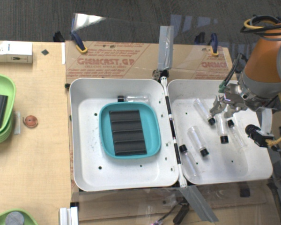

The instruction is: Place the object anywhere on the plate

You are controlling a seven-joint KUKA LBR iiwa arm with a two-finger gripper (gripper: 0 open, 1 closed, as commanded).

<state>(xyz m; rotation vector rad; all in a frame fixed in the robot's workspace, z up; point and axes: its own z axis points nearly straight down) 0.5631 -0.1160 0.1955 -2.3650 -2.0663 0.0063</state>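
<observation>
Clear vials (196,143) lie loose in right bin (253,170), gripper (219,108) state can't tell; slick tube could slip out en route to teal plate (152,130).

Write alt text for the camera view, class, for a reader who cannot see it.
A grey and orange robot arm's gripper hangs over the right white bin, where several clear vials with black caps lie scattered. The left bin holds a teal plate with a black ridged insert, and one vial lies behind it.

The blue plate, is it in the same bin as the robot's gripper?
No, the teal plate sits in the left bin, while the gripper hangs over the right bin.
</observation>
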